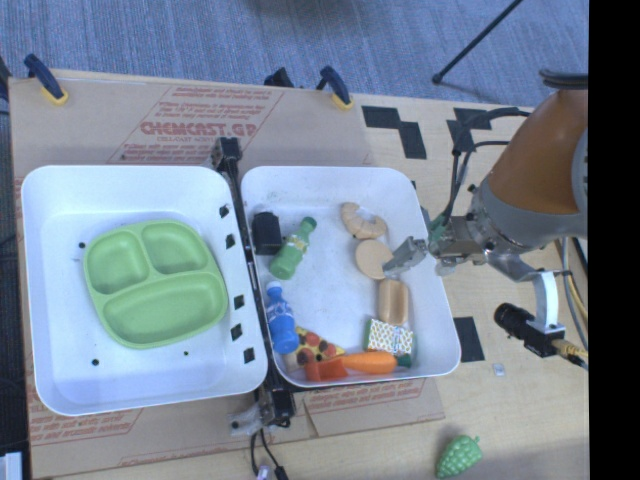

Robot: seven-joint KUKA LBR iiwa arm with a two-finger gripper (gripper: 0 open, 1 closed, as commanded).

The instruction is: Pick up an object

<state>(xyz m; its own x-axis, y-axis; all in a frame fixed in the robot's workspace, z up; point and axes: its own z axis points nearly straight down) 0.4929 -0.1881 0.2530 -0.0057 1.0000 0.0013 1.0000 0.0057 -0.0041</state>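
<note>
**Camera view: gripper at the right bin's right rim, holding nothing you can see**

You are looking down on two white bins, so take the right bin (425, 268) as your landmark. Nearest you, outside it on the bench (520, 408), a green grape bunch (459, 455) lies below its front right corner. Inside, along its front wall, an orange carrot (368, 362) lies lengthwise, touching a small heap of mixed fruit pieces (312, 349) to its left. A checkered packet (390, 337) sits just above the carrot, with a bread roll (393, 301) behind it. A blue bottle (280, 320) lies against the bin's left wall. Further back you see a round biscuit (373, 259), a croissant (362, 222), a green bottle (292, 250) lying tilted, and a black block (266, 231) near the left wall.

The gripper (408, 255) hangs over the bin's right rim, just beside the biscuit; you cannot tell whether it is open or closed, and nothing shows in it.

Left of the right bin, the left bin (50, 268) holds a green divided plate (155, 283).
</note>
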